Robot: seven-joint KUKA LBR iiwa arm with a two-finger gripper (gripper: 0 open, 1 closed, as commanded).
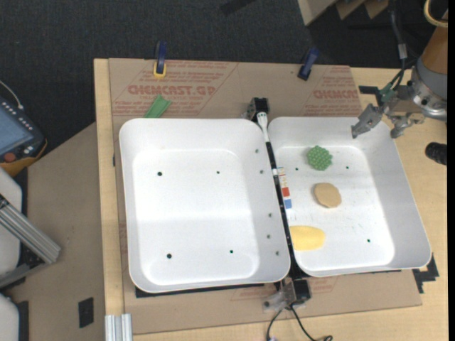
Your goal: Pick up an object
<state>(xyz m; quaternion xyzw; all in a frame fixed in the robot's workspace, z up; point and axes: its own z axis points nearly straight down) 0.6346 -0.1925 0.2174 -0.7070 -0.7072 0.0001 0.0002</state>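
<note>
The hand (382, 125) hangs over the far right rim of the right bin (398, 190), fingers spread wide, gripping nothing. Inside that bin lie a green knobbly ball (319, 157), a tan disc (328, 195) and a yellow piece (307, 238).

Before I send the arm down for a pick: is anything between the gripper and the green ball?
Nothing visible. The gripper hangs above the right bin's far edge; the green ball lies apart on bare floor, with the tan disc and yellow piece nearer the camera.
</note>
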